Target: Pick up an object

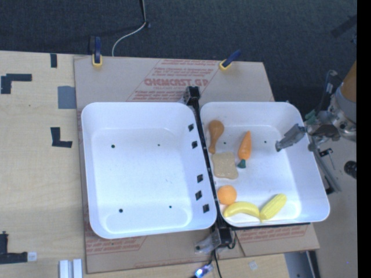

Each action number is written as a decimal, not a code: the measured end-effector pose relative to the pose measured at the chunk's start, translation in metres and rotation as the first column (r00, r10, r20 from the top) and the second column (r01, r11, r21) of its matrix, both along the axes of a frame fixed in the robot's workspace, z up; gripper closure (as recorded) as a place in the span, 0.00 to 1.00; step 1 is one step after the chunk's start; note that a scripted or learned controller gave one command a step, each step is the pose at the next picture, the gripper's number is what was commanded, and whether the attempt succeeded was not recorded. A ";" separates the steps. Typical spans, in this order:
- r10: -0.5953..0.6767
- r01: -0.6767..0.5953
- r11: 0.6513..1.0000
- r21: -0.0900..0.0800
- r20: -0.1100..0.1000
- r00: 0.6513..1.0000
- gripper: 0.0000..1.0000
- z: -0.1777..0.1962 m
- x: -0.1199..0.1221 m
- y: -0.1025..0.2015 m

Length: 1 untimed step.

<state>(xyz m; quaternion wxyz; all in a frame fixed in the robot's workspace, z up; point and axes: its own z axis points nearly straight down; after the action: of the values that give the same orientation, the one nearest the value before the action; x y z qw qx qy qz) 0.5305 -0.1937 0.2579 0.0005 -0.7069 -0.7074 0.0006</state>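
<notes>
Over the right bin's (pixel 316 181) right rim my pincer (pixel 288 138) hangs, whether spread or pressed together I cannot tell, since every pickable thing lies there: carrot (pixel 245 145), bread (pixel 225 166), orange (pixel 226 194), banana (pixel 242 210), corn (pixel 273 206).

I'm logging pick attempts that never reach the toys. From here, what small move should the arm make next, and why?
Probably slide the gripper left, in over the right bin. It sits at the bin's right rim holding nothing, while the carrot, the nearest toy, lies further left.
</notes>
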 end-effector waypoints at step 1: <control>0.007 -0.007 1.000 -0.003 0.013 1.000 0.00 0.055 0.122 0.015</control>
<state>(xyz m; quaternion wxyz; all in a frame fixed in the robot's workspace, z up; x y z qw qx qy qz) 0.6529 -0.1787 0.3127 -0.0054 -0.7045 -0.7096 -0.0030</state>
